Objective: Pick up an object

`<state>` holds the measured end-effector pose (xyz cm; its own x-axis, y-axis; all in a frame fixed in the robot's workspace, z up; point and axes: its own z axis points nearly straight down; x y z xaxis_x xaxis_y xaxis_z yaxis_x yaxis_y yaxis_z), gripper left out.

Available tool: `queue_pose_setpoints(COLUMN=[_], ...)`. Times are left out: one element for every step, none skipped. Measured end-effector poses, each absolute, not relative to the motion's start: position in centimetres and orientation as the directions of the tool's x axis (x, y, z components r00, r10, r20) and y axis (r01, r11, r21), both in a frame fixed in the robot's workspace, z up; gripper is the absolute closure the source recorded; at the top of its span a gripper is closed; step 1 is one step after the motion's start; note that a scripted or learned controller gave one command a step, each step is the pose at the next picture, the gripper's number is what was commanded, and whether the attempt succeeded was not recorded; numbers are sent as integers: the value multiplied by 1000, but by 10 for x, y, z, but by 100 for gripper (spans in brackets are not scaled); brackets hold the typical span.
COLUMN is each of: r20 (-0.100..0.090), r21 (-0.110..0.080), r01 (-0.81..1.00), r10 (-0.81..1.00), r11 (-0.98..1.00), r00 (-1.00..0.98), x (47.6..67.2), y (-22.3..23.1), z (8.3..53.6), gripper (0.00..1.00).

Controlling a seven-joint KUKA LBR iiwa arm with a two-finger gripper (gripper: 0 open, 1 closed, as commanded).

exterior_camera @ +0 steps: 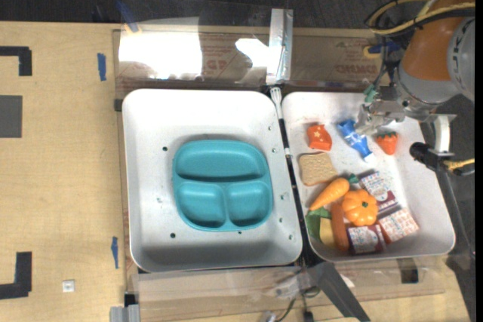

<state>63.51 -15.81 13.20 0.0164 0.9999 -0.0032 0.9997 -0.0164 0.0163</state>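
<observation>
Camera view: we see the gripper low over the right bin.
We cannot tell its fingers' state; they hang between a blue packet and a red toy.

Your arm runs off the right edge, so you see little of it past the orange band. The tool is too small and cluttered to read its fingers. It covers part of the blue packet, and the yellow toy hides under the carrot.
</observation>
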Motion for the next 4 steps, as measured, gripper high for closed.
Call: queue_pose_setpoints(r20=[-3, 13, 3, 2], r21=[15, 9, 9, 11], r01=[1000, 1000, 1000, 1000], r10=[1000, 1000, 1000, 1000], r11=[-17, 1, 0, 28], r00=[17, -2, 0, -28], x=[635, 630, 630, 664], y=[-158, -157, -161, -62], z=[131, 89, 100, 190], gripper=[0, 0, 100, 100])
